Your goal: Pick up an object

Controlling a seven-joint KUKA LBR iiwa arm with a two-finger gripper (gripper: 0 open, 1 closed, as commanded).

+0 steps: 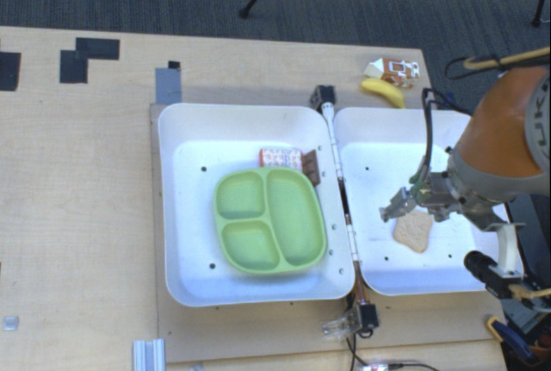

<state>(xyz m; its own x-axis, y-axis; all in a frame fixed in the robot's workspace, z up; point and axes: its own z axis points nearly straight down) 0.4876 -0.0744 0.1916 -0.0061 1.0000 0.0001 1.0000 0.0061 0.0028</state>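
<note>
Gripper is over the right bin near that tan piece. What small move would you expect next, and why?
Probably a short descent onto the tan toast-like piece. The gripper sits just up-left of it in the right bin, and nothing shows between its fingers, so a slight shift toward the piece, then lowering, seems called for.

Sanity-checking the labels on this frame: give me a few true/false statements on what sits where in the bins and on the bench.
1. The green divided plate lies in the left bin. True.
2. The toast slice lies on the green divided plate. False: it lies in the right bin.
3. The gripper is over the right bin, next to the toast slice. True.
4. The banana lies in the left bin. False: it lies on the bench, beyond the right bin.
5. A small patterned box sits beside the plate's far edge. True.
</note>
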